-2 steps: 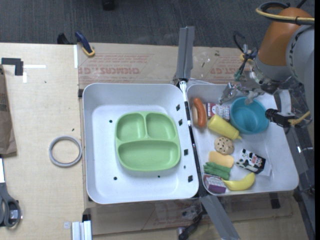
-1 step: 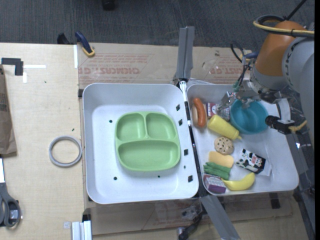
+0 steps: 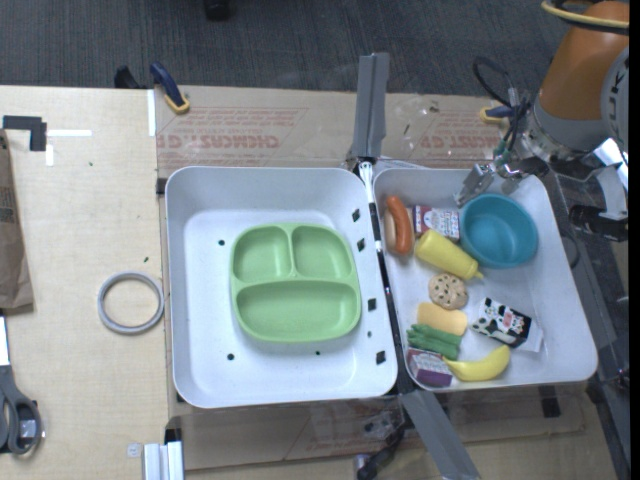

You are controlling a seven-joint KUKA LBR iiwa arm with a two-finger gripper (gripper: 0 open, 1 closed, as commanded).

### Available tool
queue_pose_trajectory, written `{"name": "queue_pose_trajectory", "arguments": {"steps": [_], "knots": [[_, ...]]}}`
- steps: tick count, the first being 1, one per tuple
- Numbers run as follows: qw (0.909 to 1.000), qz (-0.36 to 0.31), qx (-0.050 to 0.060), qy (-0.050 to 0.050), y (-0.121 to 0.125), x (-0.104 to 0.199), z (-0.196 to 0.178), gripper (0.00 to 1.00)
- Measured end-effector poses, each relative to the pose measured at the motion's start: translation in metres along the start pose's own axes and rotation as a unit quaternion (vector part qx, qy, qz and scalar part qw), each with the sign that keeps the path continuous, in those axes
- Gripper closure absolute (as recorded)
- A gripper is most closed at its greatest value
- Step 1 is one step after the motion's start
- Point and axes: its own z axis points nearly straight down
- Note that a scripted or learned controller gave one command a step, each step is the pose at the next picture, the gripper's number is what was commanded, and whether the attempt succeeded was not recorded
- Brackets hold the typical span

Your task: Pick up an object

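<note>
The right bin [image 3: 560, 358] holds several toy foods. A blue bowl [image 3: 499, 230] sits at its far right. Beside the bowl lie a yellow bottle [image 3: 446, 254], an orange-red sausage [image 3: 400, 226] and a small purple-and-white carton [image 3: 440, 221]. Nearer the front are a cookie [image 3: 448, 290], a yellow cheese slice [image 3: 442, 319], green beans [image 3: 434, 339], a banana [image 3: 479, 365], a purple piece [image 3: 431, 372] and a cow-print carton [image 3: 501, 322]. My gripper [image 3: 483, 181] hangs at the bin's far edge, just behind the bowl's left rim, with nothing visibly in it.
The left bin [image 3: 190, 298] holds a green divided plate [image 3: 295, 282]. A grey bar [image 3: 371, 108] rises behind the seam between the bins. On the bench to the left lie a grey ring [image 3: 131, 301], scissors [image 3: 18, 418] and a blue clamp [image 3: 169, 86].
</note>
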Motion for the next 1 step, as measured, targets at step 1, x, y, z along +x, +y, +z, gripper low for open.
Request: {"name": "queue_pose_trajectory", "arguments": {"steps": [1], "knots": [[1.0000, 0.000, 0.000, 0.000, 0.0003, -0.0009, -0.0092, 1.00]]}}
